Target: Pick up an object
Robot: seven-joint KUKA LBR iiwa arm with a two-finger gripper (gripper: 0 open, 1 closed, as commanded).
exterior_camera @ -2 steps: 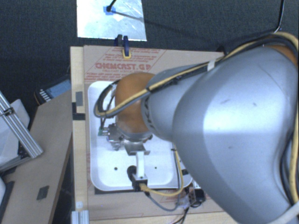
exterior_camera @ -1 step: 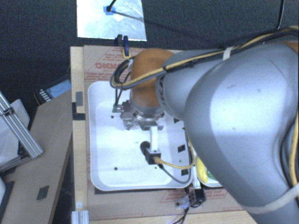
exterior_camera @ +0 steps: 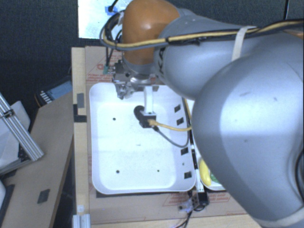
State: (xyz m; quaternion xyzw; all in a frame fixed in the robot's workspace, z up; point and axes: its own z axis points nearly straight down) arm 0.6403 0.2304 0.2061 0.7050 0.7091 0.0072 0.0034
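Looming over the whole right side of the view, the grey arm (exterior_camera: 247,127) is the biggest thing on show, one arm only, and its orange band (exterior_camera: 142,27) sits up at the far end above the wrist. Beneath it lies the bench (exterior_camera: 79,141), with two white bins on it. The left bin (exterior_camera: 137,146) is in plain sight, a broad shallow tray with its long side running away from the camera. The right bin (exterior_camera: 213,187) peeks out only as a thin pale strip under the arm's bulk.

Now the gripper (exterior_camera: 122,90): it hangs over the far left corner of the left bin, just inside the far rim. How far open it is, I cannot tell from this angle, and no object can be made out in its grasp.

And the target: one yellow object (exterior_camera: 205,172), lying in the right bin near the dividing edge, well apart from the gripper. Just a narrow sliver of it shows, and that sliver runs lengthwise away from the camera, roughly along the rim between the bins. Which end is which, I cannot tell. A touch of green (exterior_camera: 214,178) sits right beside it.
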